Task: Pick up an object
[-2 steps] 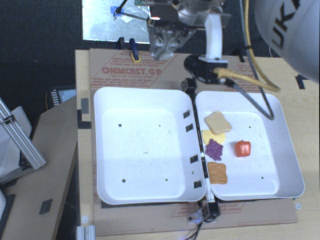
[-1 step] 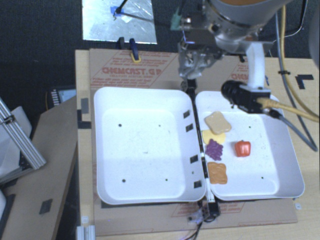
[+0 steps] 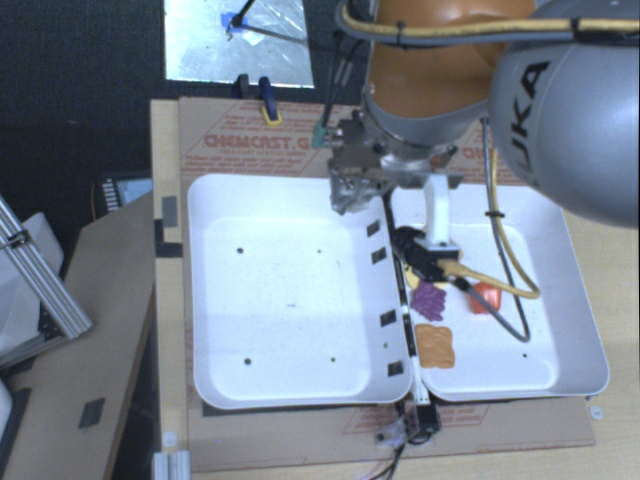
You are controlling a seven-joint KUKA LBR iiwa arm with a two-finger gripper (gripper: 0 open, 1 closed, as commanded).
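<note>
My gripper (image 3: 347, 194) hangs over the far end of the divider between the two white bins, at the back right corner of the left bin (image 3: 280, 298). Nothing shows in its grasp. In the right bin (image 3: 535, 353) lie three small things close to the divider: a purple lumpy piece (image 3: 429, 300), a flat orange-tan piece (image 3: 435, 347) nearer the front, and a red piece (image 3: 485, 298) to the right, partly crossed by the yellow cable. All three sit well in front of the gripper. The big orange and grey wrist hides the back of the right bin.
Both bins rest on a cardboard sheet (image 3: 250, 138) on the bench. A shiny foil panel (image 3: 240, 23) lies behind, with a yellow and blue clamp (image 3: 268, 103) at the cardboard's back edge. An aluminium rail (image 3: 40, 278) slants at the far left.
</note>
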